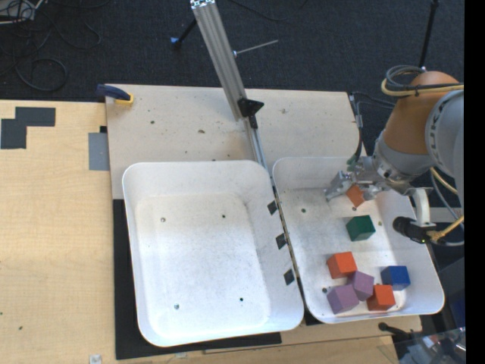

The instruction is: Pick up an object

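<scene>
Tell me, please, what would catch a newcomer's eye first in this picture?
Probably the grey arm with its orange band reaching in from the right, its gripper over the right bin with a small orange block at its tip. Coloured blocks cluster in that bin's near corner.

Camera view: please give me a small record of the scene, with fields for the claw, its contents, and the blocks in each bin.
claw: over the upper part of the right bin, at
claw contents: a small orange block sits between its fingers
right bin blocks: green block, orange cube, two purple blocks, blue block, another orange block
left bin: white, no blocks seen
</scene>
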